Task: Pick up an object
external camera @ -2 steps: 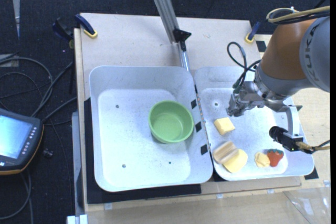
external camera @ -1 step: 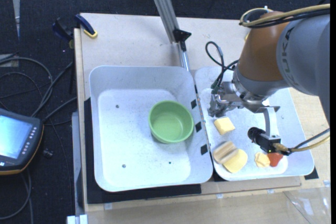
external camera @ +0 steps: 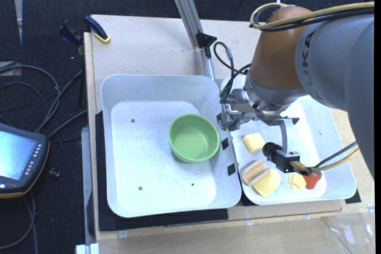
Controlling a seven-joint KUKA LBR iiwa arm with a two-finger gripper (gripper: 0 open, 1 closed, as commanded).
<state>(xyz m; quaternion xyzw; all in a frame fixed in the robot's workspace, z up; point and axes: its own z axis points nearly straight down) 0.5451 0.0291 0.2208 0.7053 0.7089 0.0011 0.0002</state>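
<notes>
Right bin, near edge: yellow pieces and a red-orange bit lying bunched, another yellow block just behind. Green bowl sitting upright mid left bin, open floor all round it. Gripper hovering over the divide between bins, bowl just to its left, yellow block just right. Finger state: can't tell. Partial lettering showing on the arm, unreadable.

A green bowl sits upright, mouth up, in the left bin, toward that bin's right side. In the right bin lie several pale yellow foam-like blocks: one near its left wall, two touching at the near edge, and a smaller one beside a small red piece.
</notes>
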